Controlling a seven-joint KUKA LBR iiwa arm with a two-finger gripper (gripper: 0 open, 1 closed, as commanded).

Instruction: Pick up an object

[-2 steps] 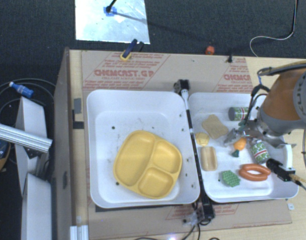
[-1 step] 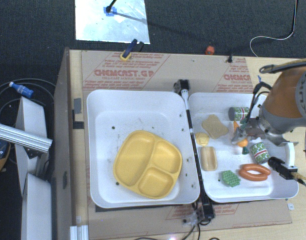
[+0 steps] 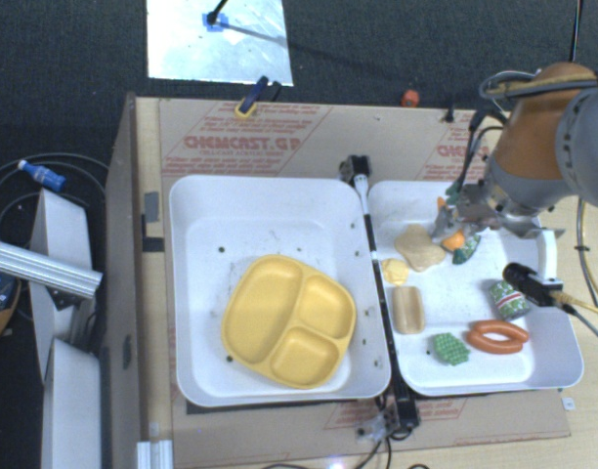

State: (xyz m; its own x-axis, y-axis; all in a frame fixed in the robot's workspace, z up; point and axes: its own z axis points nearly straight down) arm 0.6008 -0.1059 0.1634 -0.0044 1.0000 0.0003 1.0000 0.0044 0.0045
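The gripper [image 3: 455, 231] is low in the upper part of the right bin [image 3: 563, 360], above a small orange and green piece [image 3: 463, 244]. This piece lies just beside the gripper tip, at the right of a pale flat piece [image 3: 419, 247]. The piece is small and partly hidden, so I cannot tell which way its long axis points, and I cannot tell if the jaws are apart or together.

The right bin has about seven small things: the orange and green piece, the pale flat piece, one small yellow block [image 3: 397, 273], one tan bread roll [image 3: 407, 310] with its long axis running up and down the view, one green square [image 3: 448, 348], one orange ring [image 3: 496, 336] lying across, and one green can [image 3: 508, 299].

The left bin [image 3: 196, 262] holds one yellow tray [image 3: 289, 319] with three compartments.
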